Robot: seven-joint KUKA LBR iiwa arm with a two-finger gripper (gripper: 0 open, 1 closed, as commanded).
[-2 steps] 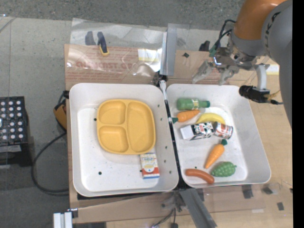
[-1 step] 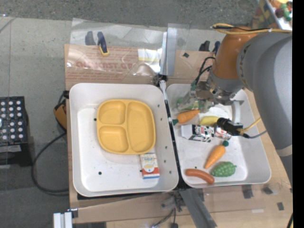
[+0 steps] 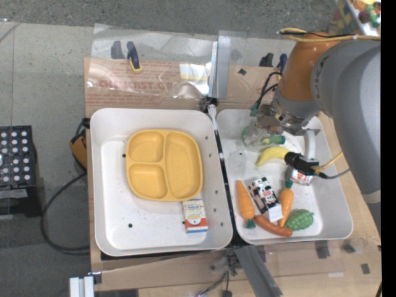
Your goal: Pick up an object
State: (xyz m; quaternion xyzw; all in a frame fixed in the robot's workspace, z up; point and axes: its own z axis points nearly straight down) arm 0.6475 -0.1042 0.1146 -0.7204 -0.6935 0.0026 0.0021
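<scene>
My gripper hangs over the back part of the right bin, just behind a yellow banana. Nothing shows held in it. Toward the front of that bin lie an orange carrot, a second carrot, a cow-patterned carton, a red-orange vegetable, a green leafy toy and a small red-and-white can. The grey arm with its orange band reaches in from the right and hides the bin's back right corner.
The left bin holds a yellow divided plate and a small white carton near its front edge. Clear plastic sheeting and cardboard lie behind both bins. A black box and cables sit at far left.
</scene>
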